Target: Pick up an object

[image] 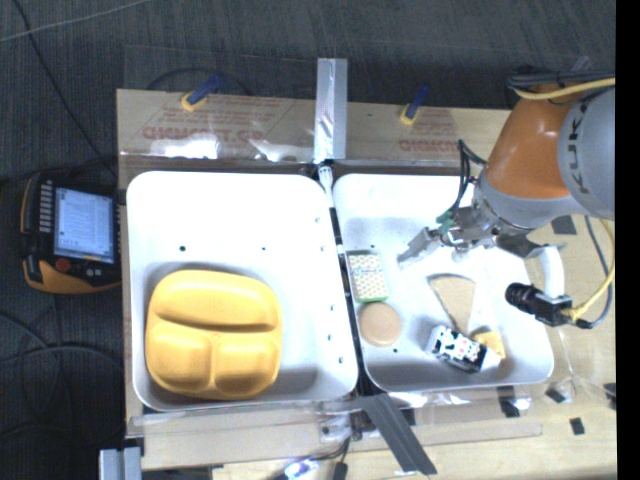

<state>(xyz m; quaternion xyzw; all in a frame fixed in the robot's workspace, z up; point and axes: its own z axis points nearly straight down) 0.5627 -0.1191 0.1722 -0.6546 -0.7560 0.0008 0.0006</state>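
Observation:
My gripper (432, 236) hangs open over the upper middle of the right bin (530, 368), with nothing between its fingers. One grey finger (410, 252) points left and down toward a green-and-white dotted block (366, 276) by the divider. Below that block lies a round tan disc (380, 323). A tan wedge-shaped piece (456, 295) lies just below the gripper. Near the bin's front sit a black-and-white object (457, 348) and a small yellow piece (489, 342) touching it.
A big yellow moulded object (212, 330) fills the front of the left bin (230, 208). The grey and orange arm (545, 158) comes in over the right bin's back right corner. A handheld screen unit (72, 230) lies left of the bench.

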